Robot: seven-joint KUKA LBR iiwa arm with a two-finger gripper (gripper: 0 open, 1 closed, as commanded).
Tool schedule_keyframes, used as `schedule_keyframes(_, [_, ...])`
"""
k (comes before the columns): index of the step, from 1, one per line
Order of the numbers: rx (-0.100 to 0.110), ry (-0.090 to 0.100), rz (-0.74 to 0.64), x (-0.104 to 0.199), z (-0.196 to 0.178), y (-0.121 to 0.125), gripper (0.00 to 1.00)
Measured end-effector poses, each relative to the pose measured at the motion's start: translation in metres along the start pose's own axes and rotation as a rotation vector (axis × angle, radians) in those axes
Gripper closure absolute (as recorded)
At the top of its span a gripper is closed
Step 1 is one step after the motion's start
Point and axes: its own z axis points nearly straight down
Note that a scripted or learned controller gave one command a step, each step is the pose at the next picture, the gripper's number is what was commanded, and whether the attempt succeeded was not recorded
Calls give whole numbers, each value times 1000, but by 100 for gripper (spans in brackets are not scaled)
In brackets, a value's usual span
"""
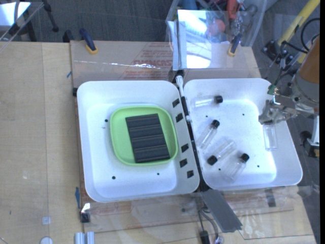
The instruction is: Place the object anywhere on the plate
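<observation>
Clearly the gripper [269,117] hangs above a clear vial [270,137]; whether it grips cannot be told. Smooth glass may slip before reaching the far green plate [118,136].

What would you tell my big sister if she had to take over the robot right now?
Gripper: at the right side of the right bin. Its fingers are too unclear to read, and nothing is seen held between them.
Plate: green, in the left bin, with a dark ridged block lying on it.
Vials: four clear vials with black caps lie in the right bin, at and; one more clear vial lies just below the gripper.
Done: no vial is on the plate.
Left: grasp a vial, carry it across, set it on the plate.
</observation>
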Motion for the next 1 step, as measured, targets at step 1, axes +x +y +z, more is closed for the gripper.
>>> schedule_keyframes(1, [0, 0, 0, 0, 0, 0, 0])
